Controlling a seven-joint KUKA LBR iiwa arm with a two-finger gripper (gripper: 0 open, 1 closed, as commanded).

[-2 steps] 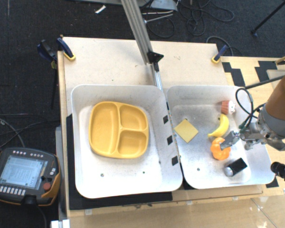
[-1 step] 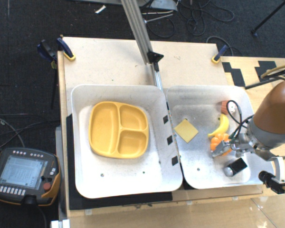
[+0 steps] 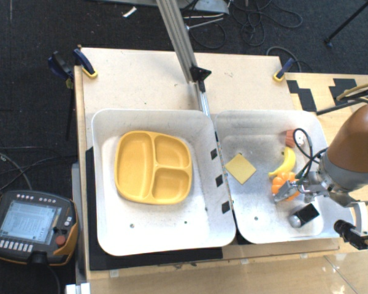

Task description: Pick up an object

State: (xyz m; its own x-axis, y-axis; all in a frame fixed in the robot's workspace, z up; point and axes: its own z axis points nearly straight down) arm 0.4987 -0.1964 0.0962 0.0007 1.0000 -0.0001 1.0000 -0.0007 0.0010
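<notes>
While the arm reaches into the right bin, the tool sits low on an orange object just below the banana; can't tell its state. Yellow tray lies in left bin, well apart.

From here the arm runs off the right edge, so its upper part is cut away. Its gripper sits low over the orange thing beside the banana; that orange thing is partly covered and too small to name.
</notes>
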